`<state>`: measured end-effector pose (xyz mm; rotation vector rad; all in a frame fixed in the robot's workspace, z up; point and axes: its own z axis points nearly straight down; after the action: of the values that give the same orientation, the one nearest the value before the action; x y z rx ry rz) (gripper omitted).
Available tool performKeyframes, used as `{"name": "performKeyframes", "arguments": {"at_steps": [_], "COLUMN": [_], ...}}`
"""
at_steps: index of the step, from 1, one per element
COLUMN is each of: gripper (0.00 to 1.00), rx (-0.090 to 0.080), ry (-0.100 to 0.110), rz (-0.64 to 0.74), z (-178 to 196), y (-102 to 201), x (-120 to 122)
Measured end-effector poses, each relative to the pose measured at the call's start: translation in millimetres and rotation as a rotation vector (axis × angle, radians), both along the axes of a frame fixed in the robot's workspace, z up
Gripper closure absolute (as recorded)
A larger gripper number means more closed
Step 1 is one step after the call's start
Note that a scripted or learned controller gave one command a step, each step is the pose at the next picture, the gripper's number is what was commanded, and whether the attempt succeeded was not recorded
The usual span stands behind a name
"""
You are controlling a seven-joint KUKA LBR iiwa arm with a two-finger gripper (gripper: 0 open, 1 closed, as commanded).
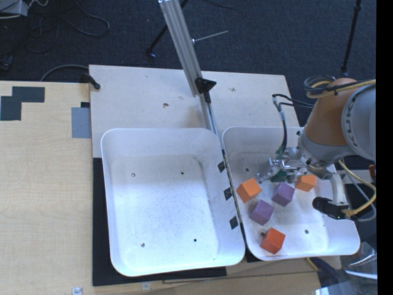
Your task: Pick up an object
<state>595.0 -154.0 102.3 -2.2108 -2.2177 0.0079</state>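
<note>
Five blocks lie in the right bin (344, 241). Gripper (284, 172) is low among them — I cannot tell its grip state. Nearest: orange block (305, 181) at its 3 o'clock, just beside; purple block (283, 193) at 6 o'clock, near. Either would suit a short reach, I judge.

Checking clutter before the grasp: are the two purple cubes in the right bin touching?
Apart. The camera view shows a strip of white bin floor between the upper purple cube and the lower purple cube.
</note>
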Motion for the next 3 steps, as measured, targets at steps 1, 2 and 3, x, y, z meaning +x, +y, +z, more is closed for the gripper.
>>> {"name": "performKeyframes", "arguments": {"at_steps": [1,2,3], "gripper": [1.00,0.00,0.00], "rx": [-0.002,-0.002,-0.006], "ry": [-0.007,-0.007,-0.015], "rz": [-0.008,-0.009,-0.005], "z": [14,14,107], "y": [-3,-3,-22], "x": [2,2,0]}}
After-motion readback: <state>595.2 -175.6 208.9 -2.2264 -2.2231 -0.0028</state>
